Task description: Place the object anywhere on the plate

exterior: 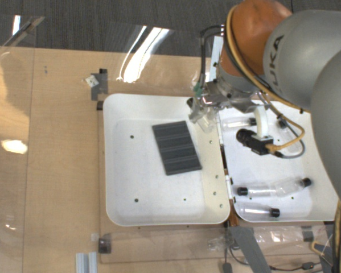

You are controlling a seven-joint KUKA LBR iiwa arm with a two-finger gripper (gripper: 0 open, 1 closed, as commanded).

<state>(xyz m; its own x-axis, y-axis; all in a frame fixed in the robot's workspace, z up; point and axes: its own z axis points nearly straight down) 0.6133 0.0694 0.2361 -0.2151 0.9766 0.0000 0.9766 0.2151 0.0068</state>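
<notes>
Over the right rim of the left shallow white bin [119, 206] hangs the tool [201, 114], carried by the grey arm with its orange band [255, 21] reaching in from the right. Something pale and translucent sits at its tip, but whether that is a gripped object or part of the tool itself is unclear, and I cannot tell whether it is open or closed. The dark grey ribbed rectangular plate [176, 148] lies flat on the left bin's floor, just left of and below the tool in this view, near but apart from it. Its long axis runs from upper left to lower right at a slight slant. In the right white bin [324, 209] lie several clear tubes with black caps [271, 190], well apart from the plate. By my reading, a short shift leftward would bring the tool above the plate.
</notes>
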